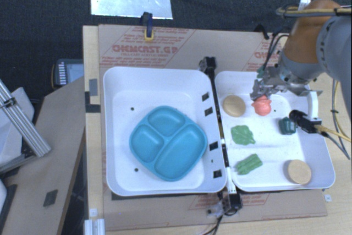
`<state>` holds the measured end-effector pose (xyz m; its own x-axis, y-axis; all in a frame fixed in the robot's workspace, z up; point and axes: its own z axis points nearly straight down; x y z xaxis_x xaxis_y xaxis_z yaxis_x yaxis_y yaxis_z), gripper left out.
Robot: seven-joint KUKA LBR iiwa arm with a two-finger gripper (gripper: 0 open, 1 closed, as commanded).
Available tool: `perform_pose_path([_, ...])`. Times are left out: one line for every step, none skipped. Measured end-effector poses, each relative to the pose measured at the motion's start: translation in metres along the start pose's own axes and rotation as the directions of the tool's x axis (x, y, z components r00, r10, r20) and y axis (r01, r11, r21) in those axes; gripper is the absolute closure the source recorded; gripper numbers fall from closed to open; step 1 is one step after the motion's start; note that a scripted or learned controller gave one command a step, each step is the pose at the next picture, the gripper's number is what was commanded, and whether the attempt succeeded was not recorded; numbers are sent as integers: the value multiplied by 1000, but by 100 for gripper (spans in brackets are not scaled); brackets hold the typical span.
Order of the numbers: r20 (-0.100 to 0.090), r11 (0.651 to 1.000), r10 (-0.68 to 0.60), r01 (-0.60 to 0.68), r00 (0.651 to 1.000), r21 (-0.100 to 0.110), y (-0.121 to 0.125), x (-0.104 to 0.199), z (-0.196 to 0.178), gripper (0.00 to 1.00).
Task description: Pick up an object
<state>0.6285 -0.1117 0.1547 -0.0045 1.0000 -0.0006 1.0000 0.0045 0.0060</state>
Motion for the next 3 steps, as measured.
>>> perform_pose_path([1, 1000, 0, 0, 1000, -1, 2, -4, -45, 100])
perform_pose_path([1, 1000, 0, 0, 1000, -1, 4, -4, -89, 100])
perform_pose_path([-2, 1000, -4, 4, 1000, 4, -9, 46, -96, 100])
